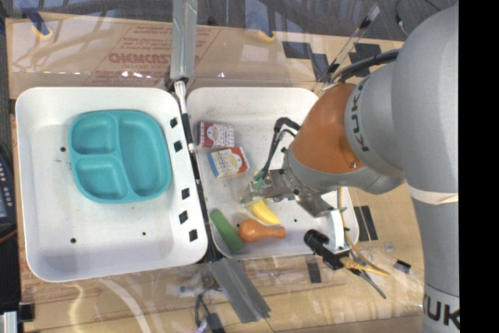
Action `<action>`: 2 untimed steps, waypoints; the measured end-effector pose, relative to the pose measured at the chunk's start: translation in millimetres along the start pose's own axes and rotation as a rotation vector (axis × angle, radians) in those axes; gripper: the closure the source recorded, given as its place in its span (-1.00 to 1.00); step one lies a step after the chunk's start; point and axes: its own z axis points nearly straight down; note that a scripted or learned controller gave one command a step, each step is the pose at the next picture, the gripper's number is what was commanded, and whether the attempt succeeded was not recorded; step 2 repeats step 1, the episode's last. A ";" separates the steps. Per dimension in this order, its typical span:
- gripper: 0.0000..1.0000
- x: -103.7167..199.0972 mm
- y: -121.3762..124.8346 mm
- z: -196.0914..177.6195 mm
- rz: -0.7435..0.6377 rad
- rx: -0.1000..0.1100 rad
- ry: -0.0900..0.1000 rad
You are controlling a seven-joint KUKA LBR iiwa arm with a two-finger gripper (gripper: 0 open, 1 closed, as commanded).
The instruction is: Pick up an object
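Gripper (263, 187) state I cannot tell — the grey arm (405, 129) with its orange band hides most of it, low over the right white bin (234, 101). Nearest in that bin lie a green oblong piece (226, 230), an orange toy (261, 231) and a yellow banana-shaped toy (263, 212) just beside the gripper, then two small printed cartons (222, 148). Farther off, the left white bin (39, 191) holds a teal divided plastic plate (121, 156).

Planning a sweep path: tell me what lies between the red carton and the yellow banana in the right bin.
In the camera view, a small white carton lies between the red carton and the yellow banana.
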 end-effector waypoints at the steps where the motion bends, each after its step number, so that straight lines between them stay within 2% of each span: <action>1: 1.00 31.3 17.5 -119.3 0.076 -0.005 0.000; 2: 1.00 31.3 17.5 -119.3 0.076 -0.005 0.000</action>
